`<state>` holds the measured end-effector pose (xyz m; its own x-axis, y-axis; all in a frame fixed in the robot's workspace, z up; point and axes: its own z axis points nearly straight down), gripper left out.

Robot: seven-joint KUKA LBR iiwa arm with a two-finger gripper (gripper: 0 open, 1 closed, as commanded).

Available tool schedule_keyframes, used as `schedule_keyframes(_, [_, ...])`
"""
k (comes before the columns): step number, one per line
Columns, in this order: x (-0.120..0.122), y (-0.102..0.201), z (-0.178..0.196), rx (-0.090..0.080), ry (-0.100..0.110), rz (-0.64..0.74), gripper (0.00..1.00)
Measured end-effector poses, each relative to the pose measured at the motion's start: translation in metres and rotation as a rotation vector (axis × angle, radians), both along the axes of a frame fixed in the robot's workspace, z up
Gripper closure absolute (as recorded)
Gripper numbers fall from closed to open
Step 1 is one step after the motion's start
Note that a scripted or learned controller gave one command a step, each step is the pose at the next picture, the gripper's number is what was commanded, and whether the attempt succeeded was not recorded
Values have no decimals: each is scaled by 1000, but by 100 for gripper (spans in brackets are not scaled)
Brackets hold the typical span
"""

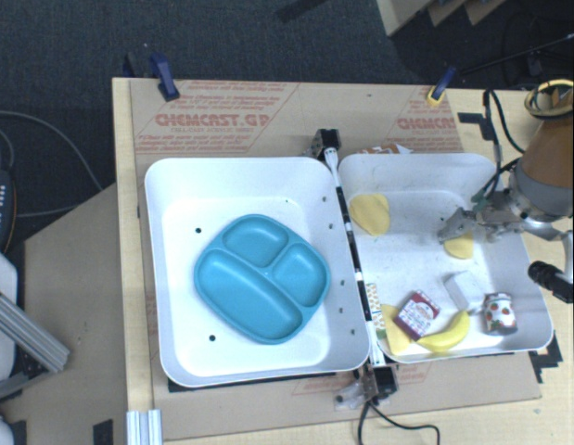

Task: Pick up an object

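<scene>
Dark carpet surrounds a bench (222, 119) topped with printed brown cardboard, on which two shallow white bins sit side by side. In the left bin (175, 193) lies a blue divided plate (261, 278), turned at an angle, taking up most of the floor. The right bin (416, 170) holds the small things. A grey arm with an orange band (551, 160) reaches in from the right, and its gripper (465, 226) hovers low over the bin's upper middle, right above a small yellow piece (460, 247); whether it is released or clenched cannot be told. A pale yellow round slice (370, 214) lies near the bin's left wall. Along the near edge lie a banana (444, 334), a red packet (417, 314) touching it, and a small red and white object (497, 313) near the right wall. The yellow piece under the gripper looks like the likeliest target: it seems light, probably smooth plastic, and slippery, so a grasp across its narrow width, pressed close to the bin floor, should serve best. It lies flat, leaving little to catch.
</scene>
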<state>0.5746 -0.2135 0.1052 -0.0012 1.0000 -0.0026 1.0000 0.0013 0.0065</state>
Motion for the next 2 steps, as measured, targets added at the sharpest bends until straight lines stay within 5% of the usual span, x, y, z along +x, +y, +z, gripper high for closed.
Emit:
schedule_keyframes(1, [-6,4,-21,3,8,-1,0])
schedule_keyframes(2, [-5,3,-10,2,5,-1,100])
